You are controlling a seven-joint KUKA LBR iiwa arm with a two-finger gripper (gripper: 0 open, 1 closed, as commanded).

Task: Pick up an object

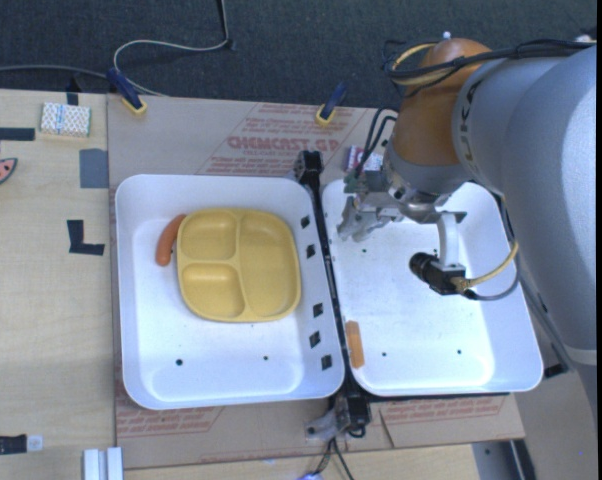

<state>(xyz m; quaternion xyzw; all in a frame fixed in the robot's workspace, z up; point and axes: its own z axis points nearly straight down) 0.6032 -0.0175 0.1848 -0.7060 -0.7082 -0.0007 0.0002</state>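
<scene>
A yellow divided plate (238, 264) lies in the left bin (146, 368). An orange sausage-shaped piece (166, 240) rests against the plate's left edge. A second small orange piece (354, 344) lies at the near left edge of the right bin (481, 368). My gripper (364, 219) hangs over the far left part of the right bin, well apart from both orange pieces. Nothing shows between its fingers.
The grey arm with its orange band (436, 98) covers the right bin's far right side. A black cable fitting (436, 273) hangs over the right bin's middle. Clamps (331, 103) and cables sit on the cardboard behind the bins.
</scene>
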